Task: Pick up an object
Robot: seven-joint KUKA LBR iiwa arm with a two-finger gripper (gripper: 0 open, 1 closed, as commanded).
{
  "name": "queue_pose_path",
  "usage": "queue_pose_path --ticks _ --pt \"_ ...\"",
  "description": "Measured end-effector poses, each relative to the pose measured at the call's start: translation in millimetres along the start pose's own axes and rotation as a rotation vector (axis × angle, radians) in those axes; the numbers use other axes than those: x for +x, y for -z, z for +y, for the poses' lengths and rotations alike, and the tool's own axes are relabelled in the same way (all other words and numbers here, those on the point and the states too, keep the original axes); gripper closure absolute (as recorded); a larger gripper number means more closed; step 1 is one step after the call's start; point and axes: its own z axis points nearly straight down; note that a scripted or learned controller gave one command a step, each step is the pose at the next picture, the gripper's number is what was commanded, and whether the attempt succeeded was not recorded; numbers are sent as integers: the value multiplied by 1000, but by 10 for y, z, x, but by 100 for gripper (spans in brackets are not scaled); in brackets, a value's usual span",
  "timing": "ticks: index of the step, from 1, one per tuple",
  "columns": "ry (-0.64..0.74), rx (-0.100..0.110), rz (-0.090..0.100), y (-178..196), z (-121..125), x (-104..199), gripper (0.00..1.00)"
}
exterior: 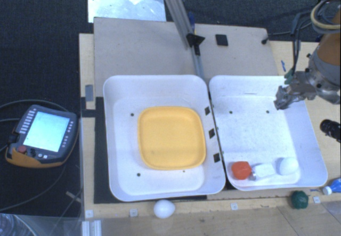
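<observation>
Left bin (114, 123): we log one yellow plate (171, 137).
Right bin (306, 123): red object (241, 170), two white pieces (277, 168).
Gripper (282, 99): we cannot tell its state.

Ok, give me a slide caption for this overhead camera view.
Grey arm's gripper hovers over right white bin holding small red object; square yellow plate fills left bin.

Arm (327, 56) cut off by right edge, only wrist end in frame. Gripper (281, 99) small and dark, finger state unreadable. White piece (264, 171) between red object (241, 170) and white ball (288, 165) too blurry to identify. Blue thing (333, 187) at right edge mostly cropped. Pendant (41, 135) screen washed out.
</observation>
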Motion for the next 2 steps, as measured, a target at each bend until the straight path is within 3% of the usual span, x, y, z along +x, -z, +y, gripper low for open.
queue_pose_path --ticks 2 --pt "0 1 0 -115 59 1047 100"
